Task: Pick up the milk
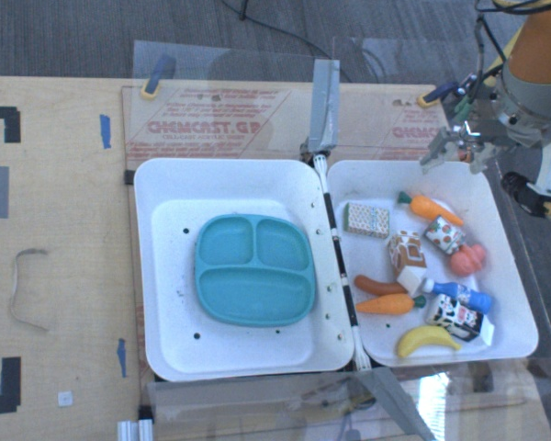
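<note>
The milk (458, 318) is a small carton with black and white cow patches. It lies on its side near the front right corner of the right bin (523, 333), between a blue-and-white bottle (463, 294) and a banana (426, 341). My gripper (457, 157) hangs over the bin's back right rim, well behind the milk. Its fingers stand apart, open, with nothing between them.
The right bin also holds two carrots (431, 208) (386, 305), a cracker box (365, 220), a brown-and-white carton (407, 251), a small can (444, 235), a peach (466, 259) and a sausage (377, 286). A teal divided plate (254, 269) lies in the left bin (156, 246).
</note>
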`<state>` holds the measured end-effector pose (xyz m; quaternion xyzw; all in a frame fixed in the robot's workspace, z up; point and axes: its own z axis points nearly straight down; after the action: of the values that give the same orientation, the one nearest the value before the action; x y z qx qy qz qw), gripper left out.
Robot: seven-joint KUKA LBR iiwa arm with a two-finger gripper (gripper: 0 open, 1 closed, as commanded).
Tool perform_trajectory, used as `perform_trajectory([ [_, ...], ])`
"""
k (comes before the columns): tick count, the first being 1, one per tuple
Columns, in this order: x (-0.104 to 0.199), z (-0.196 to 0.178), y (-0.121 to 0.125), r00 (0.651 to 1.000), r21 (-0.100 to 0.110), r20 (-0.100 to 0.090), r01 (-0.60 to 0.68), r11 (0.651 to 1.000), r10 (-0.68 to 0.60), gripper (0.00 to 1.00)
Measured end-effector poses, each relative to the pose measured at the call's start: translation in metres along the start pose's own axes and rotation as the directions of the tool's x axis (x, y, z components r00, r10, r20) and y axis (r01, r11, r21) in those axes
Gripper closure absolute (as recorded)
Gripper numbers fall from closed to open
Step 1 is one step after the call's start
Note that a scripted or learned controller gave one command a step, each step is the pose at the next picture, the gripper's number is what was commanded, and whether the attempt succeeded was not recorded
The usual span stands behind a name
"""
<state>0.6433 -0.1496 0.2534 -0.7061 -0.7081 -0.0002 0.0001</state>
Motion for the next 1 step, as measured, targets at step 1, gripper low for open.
perform_trajectory([
  [1,0.0235,0.0833,-0.0354,0.998,0.000,0.001,0.063,0.998,-0.063,0.00],
])
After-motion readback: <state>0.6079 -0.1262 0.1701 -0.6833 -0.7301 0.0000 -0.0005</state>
